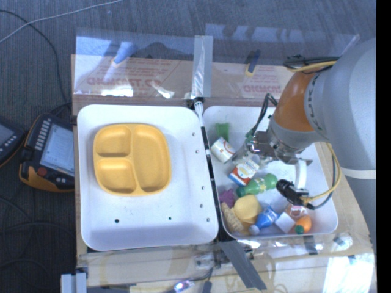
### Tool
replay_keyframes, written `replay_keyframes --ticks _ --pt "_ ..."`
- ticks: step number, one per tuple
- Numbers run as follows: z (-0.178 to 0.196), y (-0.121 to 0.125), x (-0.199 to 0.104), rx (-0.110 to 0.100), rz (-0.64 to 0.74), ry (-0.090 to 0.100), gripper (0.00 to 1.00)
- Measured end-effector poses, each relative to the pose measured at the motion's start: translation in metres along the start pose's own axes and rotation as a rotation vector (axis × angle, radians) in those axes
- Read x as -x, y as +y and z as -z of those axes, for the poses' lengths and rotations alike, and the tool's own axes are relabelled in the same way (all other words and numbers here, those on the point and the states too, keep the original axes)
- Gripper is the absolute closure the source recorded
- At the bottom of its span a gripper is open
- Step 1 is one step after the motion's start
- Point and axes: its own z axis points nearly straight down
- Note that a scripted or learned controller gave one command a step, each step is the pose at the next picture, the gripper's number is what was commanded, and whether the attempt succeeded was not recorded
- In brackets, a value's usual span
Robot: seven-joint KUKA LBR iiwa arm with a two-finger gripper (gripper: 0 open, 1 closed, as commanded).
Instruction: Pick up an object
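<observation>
The arm [342, 102] reaches in from the right over the right bin [324, 221], and the left bin [146, 224] carries a yellow tray [131, 159]. The gripper [261, 152] sits low among the clutter, just above a red-and-white carton [242, 174] and a green bottle [259, 184]; whether the fingers are apart or together, I can't tell. A yellow cup [247, 208] sits nearer the front.

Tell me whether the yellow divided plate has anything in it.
Empty. The yellow plate lies flat in the left bin, and all three of its compartments show bare yellow.
</observation>
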Motion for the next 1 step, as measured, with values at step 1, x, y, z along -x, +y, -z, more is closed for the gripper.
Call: replay_keyframes --ticks 1 --pt "0.1020 -0.0249 -0.0289 -0.009 0.121 0.006 1.00"
